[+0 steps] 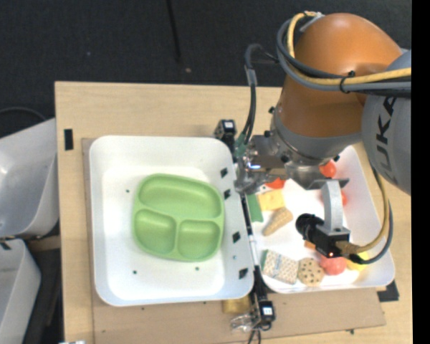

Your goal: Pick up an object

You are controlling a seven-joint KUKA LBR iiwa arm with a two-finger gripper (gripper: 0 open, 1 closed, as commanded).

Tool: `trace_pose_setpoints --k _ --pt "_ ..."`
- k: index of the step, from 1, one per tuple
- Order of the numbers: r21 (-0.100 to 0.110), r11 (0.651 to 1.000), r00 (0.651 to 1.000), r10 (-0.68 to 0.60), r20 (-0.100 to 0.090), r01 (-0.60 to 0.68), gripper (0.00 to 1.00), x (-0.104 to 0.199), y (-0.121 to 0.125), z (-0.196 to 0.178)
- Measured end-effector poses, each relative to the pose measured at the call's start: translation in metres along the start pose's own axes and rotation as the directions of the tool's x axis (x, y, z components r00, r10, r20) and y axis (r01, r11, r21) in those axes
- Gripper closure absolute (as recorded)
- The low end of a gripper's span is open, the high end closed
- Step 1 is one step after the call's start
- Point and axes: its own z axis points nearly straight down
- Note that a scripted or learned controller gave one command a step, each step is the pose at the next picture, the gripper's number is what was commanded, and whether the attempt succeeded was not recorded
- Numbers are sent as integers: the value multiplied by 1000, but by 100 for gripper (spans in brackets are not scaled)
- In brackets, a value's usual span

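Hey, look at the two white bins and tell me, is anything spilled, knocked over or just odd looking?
Nothing stands out. The green divided plate lies flat in the left bin. Small food-like items, including a checkered piece and a cookie, lie loosely jumbled in the right bin under the arm, inside its walls.

Partial letters "UK" on the grey arm [390, 131]

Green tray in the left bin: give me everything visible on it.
The green tray is a light green divided plate with rounded corners, plastic by its look. It has three compartments: a wide one along the far side and two smaller ones on the near side, all bare. It lies flat, turned slightly askew, on the floor of the left bin, about central. Nothing else touches it.
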Motion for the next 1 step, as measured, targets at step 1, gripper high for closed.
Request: trace_pose_setpoints --k 1 --pt "10 1000 1000 8 4 -8 100 -53 -1 16"
